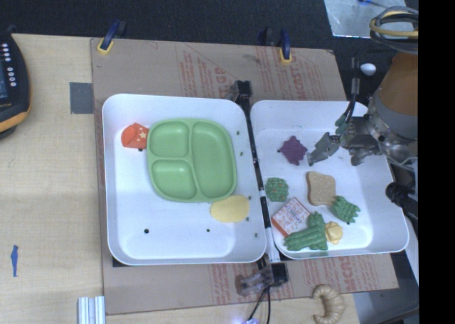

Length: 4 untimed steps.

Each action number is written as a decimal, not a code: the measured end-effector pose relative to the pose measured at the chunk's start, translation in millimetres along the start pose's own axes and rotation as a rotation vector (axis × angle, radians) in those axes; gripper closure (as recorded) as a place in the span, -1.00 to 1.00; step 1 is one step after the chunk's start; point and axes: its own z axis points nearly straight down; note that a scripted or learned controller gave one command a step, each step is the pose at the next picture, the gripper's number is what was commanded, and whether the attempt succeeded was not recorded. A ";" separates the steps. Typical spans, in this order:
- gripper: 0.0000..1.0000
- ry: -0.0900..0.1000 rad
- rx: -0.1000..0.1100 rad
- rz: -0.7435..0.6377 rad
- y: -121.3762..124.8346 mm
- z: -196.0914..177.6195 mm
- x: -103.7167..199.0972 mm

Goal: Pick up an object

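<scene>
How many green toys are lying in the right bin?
3. One small round green toy lies by the right bin's left wall, one sits right of the bread slice, and a long one rests near the front edge. None seems hidden.

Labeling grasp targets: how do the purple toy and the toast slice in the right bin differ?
Colour: the purple toy is dark purple; the toast slice is tan with a browner edge. Shape: the purple toy is lumpy and irregular; the toast slice looks flat with a bread outline. Position: the purple toy lies nearer the gripper, the toast slice below it in the view, beside the green toys. Both lie loose in the right bin, ungrasped.
</scene>
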 end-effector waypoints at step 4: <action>-1.00 -0.006 -0.007 -0.002 5.2 148.6 -33.1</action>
